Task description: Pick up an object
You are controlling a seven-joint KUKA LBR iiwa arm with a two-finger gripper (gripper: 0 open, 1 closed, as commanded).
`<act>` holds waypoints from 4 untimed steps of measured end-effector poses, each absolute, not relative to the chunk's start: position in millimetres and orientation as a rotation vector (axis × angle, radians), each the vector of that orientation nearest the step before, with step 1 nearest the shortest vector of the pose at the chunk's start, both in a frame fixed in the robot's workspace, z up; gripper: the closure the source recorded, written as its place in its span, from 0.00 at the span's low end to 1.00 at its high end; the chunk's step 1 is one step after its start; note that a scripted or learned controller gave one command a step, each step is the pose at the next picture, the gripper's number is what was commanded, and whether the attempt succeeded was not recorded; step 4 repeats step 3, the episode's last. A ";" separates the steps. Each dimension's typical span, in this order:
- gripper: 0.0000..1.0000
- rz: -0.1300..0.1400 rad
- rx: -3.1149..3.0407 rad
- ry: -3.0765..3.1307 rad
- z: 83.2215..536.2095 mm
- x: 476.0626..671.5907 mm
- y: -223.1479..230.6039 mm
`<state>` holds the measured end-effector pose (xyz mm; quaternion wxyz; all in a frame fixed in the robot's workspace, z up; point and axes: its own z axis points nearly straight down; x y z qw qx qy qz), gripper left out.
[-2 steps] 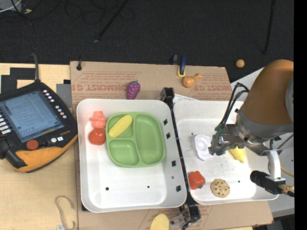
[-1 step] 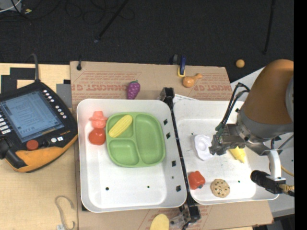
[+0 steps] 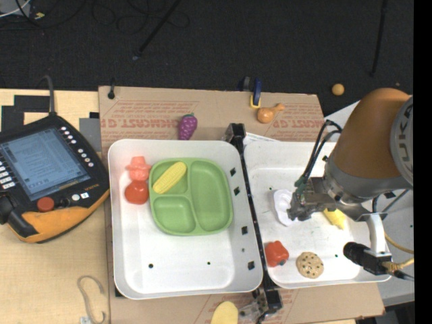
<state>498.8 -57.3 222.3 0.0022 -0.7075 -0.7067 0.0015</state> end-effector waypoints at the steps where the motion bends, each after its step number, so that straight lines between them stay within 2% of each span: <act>1: 1.00 0.004 -2.220 -2.220 220.7 502.4 -59.7; 2: 1.00 0.001 -2.220 -2.221 235.8 490.5 -66.6; 4: 1.00 0.003 -2.220 -2.219 230.1 487.7 -68.5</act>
